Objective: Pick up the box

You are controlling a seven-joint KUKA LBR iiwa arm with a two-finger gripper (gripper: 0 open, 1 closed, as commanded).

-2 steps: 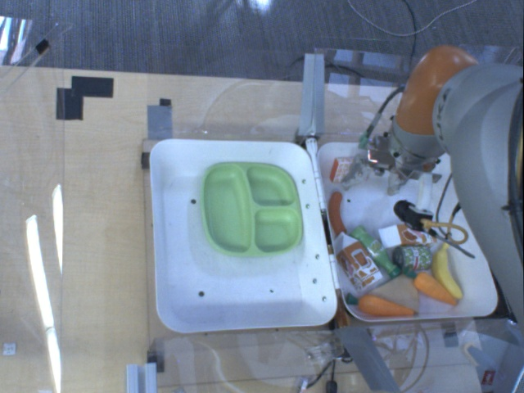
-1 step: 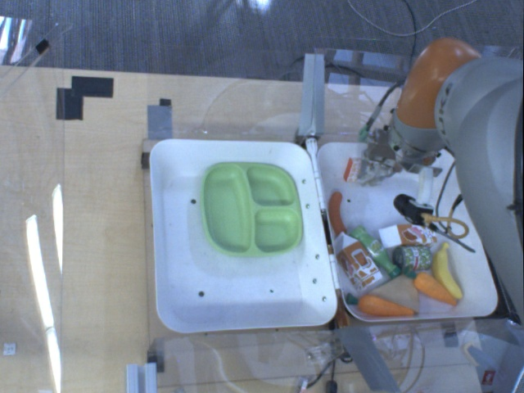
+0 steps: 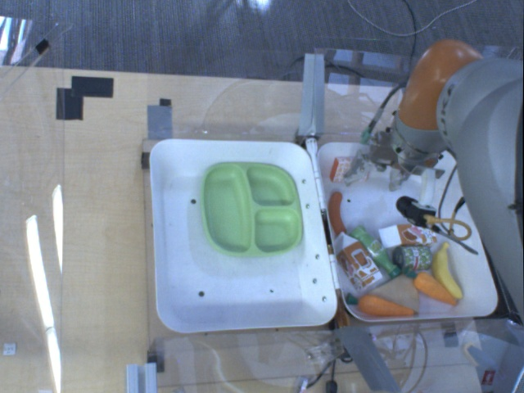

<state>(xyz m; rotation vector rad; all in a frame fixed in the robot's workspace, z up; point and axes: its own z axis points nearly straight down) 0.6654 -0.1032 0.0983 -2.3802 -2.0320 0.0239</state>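
box (image 3: 341, 169) in right bin (image 3: 483, 301) | tool (image 3: 378, 160) beside, grip state unclear | wood bench (image 3: 82, 244), dark carpet (image 3: 164, 23)

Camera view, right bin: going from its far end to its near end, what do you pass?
Gripper by a small red-and-white box → sausage → brown snack box → orange carrot at the near rim.

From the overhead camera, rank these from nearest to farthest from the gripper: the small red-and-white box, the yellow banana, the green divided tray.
1. The small red-and-white box, at the right bin's top left, right beside the gripper.
2. The yellow banana, lower right in the same bin.
3. The green divided tray, over in the left bin.
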